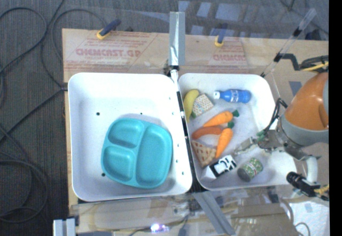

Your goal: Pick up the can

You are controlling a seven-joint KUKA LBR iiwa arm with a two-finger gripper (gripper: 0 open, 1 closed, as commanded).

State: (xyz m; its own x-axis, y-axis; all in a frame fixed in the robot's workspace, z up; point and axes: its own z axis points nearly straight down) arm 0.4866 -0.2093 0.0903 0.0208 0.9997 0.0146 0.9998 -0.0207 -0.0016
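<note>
The can point(250, 168) is small, green and grey, and lies on its side near the front right corner of the right bin point(263, 81). My gripper point(249, 145) reaches in from the right at the end of the grey arm with the orange band point(311, 104). It hovers just above and behind the can, with a small gap between them in the view. Nothing shows held in it.
The right bin also holds a banana point(189, 101), a blue bottle point(233, 96), carrots point(218, 119), a waffle piece point(201, 151) and a black-and-white item point(223, 166) just left of the can. A teal divided plate point(138, 150) lies in the left bin point(85, 91).
</note>
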